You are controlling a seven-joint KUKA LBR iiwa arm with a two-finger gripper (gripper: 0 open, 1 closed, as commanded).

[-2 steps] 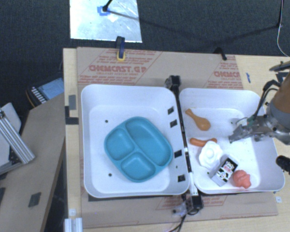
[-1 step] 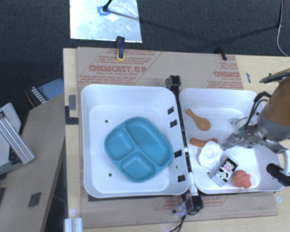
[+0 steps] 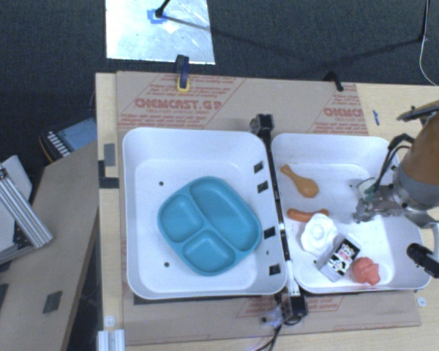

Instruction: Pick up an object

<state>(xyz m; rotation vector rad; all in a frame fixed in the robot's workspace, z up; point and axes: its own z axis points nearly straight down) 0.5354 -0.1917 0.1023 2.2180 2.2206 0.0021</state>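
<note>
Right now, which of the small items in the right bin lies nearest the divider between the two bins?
The thin orange carrot-like piece, just left of the white fried-egg toy. The orange drumstick, milk carton and pink toy lie further right.

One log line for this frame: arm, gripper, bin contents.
arm: over right bin | gripper: low, right side, nothing seen held | right bin: drumstick, fried egg, carton, pink toy | left bin: blue tray

The tray [image 3: 206, 225] lies in the left bin [image 3: 143, 152]. In the right bin [image 3: 329, 146]: drumstick [image 3: 301, 180] at ten o'clock, egg [image 3: 319, 233] centre, carton [image 3: 339, 259] and lump [image 3: 366, 270] at five.
</note>
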